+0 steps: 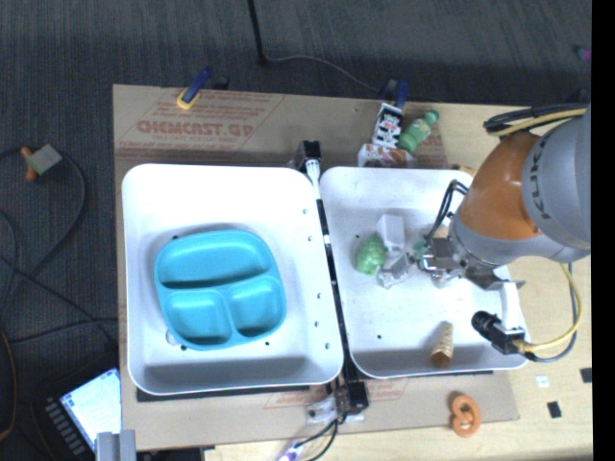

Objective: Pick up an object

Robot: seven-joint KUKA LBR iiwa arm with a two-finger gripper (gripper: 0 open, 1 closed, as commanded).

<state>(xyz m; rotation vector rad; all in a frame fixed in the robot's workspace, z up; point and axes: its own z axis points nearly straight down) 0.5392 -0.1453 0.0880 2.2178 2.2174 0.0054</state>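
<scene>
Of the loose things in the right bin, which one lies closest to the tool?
The pale grey piece, lying just left of the tool. The green lump lies further left, and the tan cone sits down by the right bin's near wall.

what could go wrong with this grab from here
1. The gripper sits low in the right bin, close by a pale object and a green object. It might nudge them apart instead of catching one.
2. The tan cone-shaped piece lies near the bin's front wall, so reaching for it could bump that wall.

Blue divided tray (220, 288) in left bin (139, 192), orange ring (464, 414) on bench, blue clamp (193, 89) at rear edge
</scene>
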